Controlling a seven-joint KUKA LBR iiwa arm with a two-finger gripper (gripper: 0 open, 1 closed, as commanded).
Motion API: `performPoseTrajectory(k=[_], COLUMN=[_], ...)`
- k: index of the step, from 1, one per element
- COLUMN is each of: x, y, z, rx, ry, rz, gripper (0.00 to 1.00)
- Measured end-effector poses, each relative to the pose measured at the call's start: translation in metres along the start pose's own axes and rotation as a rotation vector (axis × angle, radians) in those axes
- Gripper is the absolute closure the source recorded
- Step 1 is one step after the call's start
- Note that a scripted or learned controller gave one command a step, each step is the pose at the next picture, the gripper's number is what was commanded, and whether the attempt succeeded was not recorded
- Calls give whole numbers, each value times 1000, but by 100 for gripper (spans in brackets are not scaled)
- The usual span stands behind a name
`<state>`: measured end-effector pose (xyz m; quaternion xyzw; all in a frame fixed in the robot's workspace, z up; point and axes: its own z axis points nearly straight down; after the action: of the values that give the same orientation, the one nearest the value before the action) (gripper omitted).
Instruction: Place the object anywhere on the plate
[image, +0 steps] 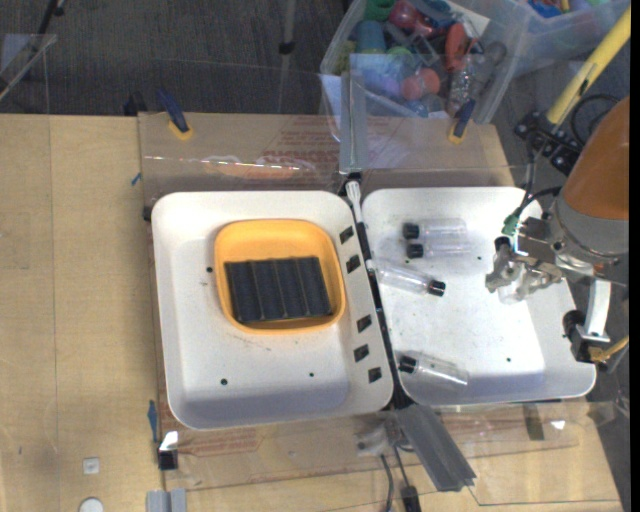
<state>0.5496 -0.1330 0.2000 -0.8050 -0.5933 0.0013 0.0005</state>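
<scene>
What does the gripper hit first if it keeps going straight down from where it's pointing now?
Probably bare floor of the right bin: the gripper hangs over its right part, and the nearest clear vial lies off to the camera view's left. Depth is unclear.

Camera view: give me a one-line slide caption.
Gripper over the right bin near clear black-capped vials; orange plate with a black ribbed block in the left bin.

Beyond my bench's far edge I see a clear tub of what look like bright toys, with two blue clamps nearby.
</scene>
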Motion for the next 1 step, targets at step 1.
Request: performPoseTrajectory(k=[1], x=[0], y=[0], z=[0], rx=[0], ry=[0], rz=[0], gripper=[0])
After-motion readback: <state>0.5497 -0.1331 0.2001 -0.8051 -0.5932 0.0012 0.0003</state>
